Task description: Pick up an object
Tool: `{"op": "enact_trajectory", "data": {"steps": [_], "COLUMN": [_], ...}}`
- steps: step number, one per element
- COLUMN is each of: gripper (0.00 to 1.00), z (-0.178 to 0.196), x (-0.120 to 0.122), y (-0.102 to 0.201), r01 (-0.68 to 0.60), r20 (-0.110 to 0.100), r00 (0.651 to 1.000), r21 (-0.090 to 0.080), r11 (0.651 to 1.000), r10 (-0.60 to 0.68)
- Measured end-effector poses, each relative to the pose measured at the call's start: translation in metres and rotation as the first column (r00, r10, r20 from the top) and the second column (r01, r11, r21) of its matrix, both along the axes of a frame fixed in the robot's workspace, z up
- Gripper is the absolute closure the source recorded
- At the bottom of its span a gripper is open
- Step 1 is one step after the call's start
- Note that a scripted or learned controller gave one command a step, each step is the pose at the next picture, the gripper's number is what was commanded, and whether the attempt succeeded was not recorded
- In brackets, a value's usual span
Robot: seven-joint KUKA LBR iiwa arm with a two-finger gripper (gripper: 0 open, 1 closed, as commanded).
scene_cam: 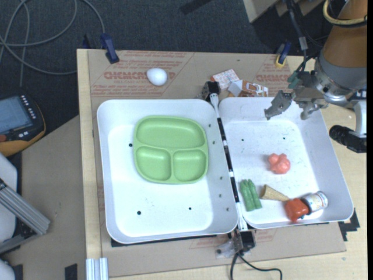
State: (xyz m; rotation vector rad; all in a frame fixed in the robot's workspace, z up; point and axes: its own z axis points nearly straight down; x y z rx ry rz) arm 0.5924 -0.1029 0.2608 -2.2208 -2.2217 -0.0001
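My claw (292,105) hangs open and empty over the right bin's (335,174) far edge; pink toy (279,163) lies nearer.

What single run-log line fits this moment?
pincer open, above right bin far edge | holding nothing | pink toy untouched | green tray in left bin

The arm (348,39) is cut off by the top and right edges, so most of it cannot be seen. A black screen device (17,118) on the left runs off the edge. The small packets (239,85) behind the bins are too tiny to read. The white egg-shaped thing (156,76) is too blurry to name.
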Motion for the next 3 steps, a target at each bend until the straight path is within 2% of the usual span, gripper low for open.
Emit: {"op": "enact_trajectory", "data": {"steps": [1,2,3], "gripper": [0.0,0.0,1.0], "z": [-0.111,-0.177,-0.166], "x": [-0.018,-0.042,-0.041], "y": [-0.025,-0.035,-0.035], "r01": [0.002,0.001,0.002], "r20": [-0.002,-0.003,0.003], "r00": [1.0,1.0,1.0], "r21": [0.0,0.001,0.0], "r11": [1.0,1.0,1.0], "r10": [-0.002,-0.001,-0.002]}}
